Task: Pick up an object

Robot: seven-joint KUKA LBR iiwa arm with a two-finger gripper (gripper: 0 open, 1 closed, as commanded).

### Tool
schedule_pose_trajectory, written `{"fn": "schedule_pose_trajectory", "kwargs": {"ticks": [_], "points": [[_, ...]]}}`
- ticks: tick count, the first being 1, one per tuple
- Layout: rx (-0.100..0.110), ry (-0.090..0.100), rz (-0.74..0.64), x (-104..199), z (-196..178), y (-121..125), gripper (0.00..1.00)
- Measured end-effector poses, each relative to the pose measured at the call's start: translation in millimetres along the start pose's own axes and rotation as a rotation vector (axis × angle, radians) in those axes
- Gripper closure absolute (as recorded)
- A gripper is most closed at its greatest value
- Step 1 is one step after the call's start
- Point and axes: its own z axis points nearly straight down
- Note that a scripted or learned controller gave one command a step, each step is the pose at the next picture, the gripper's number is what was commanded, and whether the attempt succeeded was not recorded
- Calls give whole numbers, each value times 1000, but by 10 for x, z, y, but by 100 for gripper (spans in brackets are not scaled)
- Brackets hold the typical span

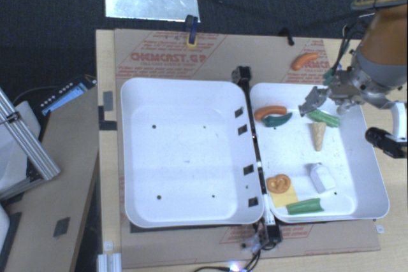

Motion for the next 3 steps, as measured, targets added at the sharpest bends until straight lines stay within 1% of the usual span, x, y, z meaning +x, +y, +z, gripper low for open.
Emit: {"fn": "schedule_pose_trajectory", "kwargs": {"ticks": [1, 2, 3], "points": [[16, 1, 7, -585, 1529, -240, 0], [-23, 0, -11, 294, -619, 587, 0], [-6, 0, -5, 246, -625, 549, 100]]}}
